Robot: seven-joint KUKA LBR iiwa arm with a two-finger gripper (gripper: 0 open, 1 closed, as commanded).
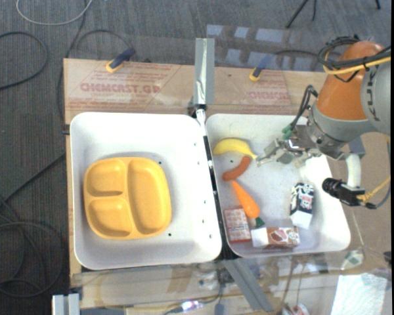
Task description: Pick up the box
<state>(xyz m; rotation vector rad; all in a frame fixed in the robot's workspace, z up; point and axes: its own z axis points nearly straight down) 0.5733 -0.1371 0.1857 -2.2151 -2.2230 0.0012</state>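
A small red box [236, 224] lies flat near the front left of the right bin [328, 238]. Beside it, along the front wall, a longer red and white carton [276, 237] lies on its side. My gripper [274, 153] hangs over the back middle of that bin, just right of the banana [234, 147]. It is well behind both boxes and touches neither. Nothing shows in its grasp.
A sausage [236, 168] and an orange carrot [247, 201] lie between the gripper and the boxes. A cow-patterned milk carton [303, 203] stands at the right. The left bin [98, 254] holds a yellow divided plate [127, 197].
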